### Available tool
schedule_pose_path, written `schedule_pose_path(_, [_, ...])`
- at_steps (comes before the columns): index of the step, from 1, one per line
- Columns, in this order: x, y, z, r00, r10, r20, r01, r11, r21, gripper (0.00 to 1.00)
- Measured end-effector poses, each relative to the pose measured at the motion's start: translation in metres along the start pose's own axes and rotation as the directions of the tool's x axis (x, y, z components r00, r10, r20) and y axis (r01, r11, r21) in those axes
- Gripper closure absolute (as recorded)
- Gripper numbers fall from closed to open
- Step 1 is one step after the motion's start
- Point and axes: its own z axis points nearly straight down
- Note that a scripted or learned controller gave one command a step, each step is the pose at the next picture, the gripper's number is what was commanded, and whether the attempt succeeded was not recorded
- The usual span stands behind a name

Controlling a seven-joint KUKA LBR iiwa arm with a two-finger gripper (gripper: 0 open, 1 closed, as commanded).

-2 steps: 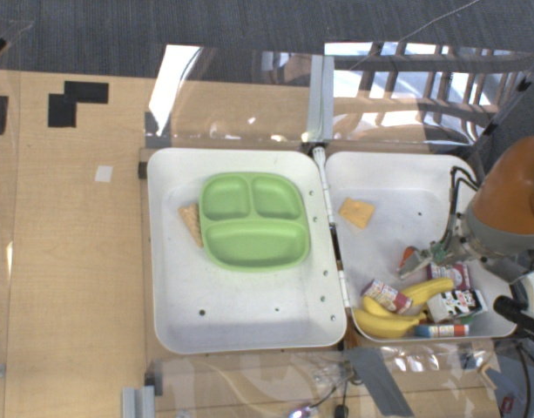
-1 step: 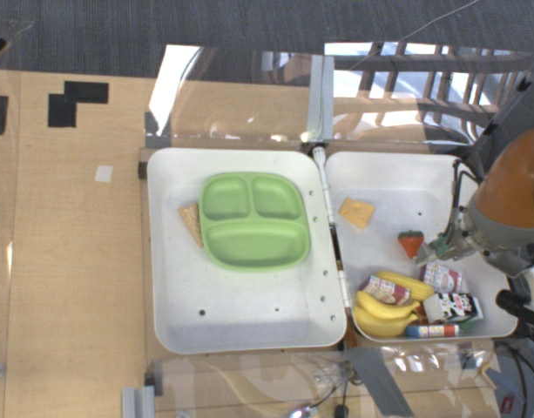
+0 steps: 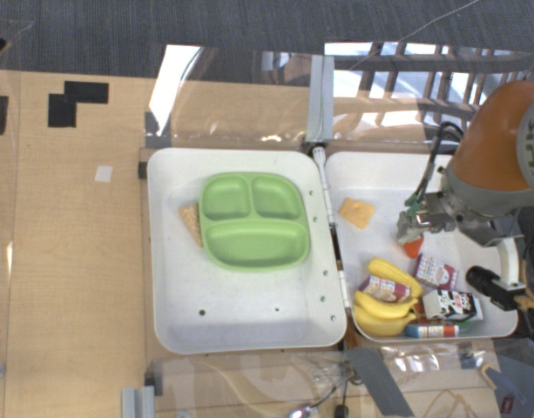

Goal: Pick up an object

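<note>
Camera view: the pincer hangs low in the right bin, directly over a small orange object at its 6 o'clock; whether it is clenched or released cannot be told. At its 9 o'clock lies an orange cracker. Toward 5 o'clock sit a red-and-white packet, a cow-print carton and a marker; at 7 o'clock, bananas. The left bin holds a green divided plate beside a waffle piece.
</note>
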Motion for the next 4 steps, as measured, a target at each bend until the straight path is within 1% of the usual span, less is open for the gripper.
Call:
schedule_pose_path(1, [-0.003, -0.044, 0.006, 0.955, -0.295, 0.000, 0.295, 0.955, 0.001, 1.00])
schedule_pose_path(2, [0.027, 0.013, 0.006, 0.992, -0.123, -0.001, 0.123, 0.992, 0.002, 1.00])
schedule_pose_path(3, [0.027, 0.013, 0.006, 0.992, -0.123, 0.000, 0.123, 0.992, 0.002, 0.00])
schedule_pose_path(4, [-0.021, -0.026, 0.099, 0.995, -0.103, 0.004, 0.103, 0.995, -0.008, 0.00])
